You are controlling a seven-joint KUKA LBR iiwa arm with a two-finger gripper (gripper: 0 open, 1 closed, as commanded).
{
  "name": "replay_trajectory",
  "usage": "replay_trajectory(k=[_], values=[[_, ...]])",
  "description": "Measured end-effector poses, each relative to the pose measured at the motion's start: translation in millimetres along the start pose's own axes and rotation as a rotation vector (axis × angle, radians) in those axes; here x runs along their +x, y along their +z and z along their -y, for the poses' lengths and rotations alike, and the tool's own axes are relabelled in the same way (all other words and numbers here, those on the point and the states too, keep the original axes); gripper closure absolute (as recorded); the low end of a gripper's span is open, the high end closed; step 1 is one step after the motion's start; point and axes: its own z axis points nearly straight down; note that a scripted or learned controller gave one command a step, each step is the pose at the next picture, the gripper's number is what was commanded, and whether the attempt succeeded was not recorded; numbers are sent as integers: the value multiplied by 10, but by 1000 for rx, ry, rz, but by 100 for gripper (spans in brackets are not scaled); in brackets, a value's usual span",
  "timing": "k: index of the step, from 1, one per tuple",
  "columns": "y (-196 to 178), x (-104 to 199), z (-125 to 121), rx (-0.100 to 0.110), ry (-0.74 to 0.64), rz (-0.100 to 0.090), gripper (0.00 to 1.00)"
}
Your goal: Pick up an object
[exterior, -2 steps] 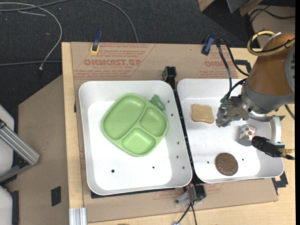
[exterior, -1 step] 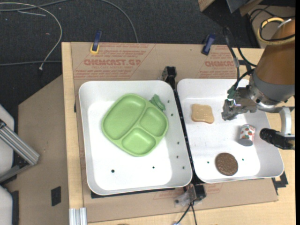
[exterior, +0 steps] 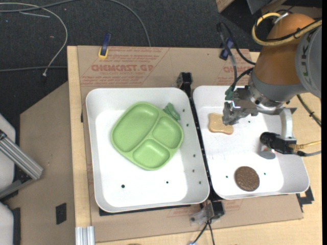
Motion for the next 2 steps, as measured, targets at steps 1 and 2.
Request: replay_trajectory(k=[1, 2], values=[[-98, 491, -202, -1, -1, -1, 100], [-46, 945, -283, 1, 0, 0, 100]])
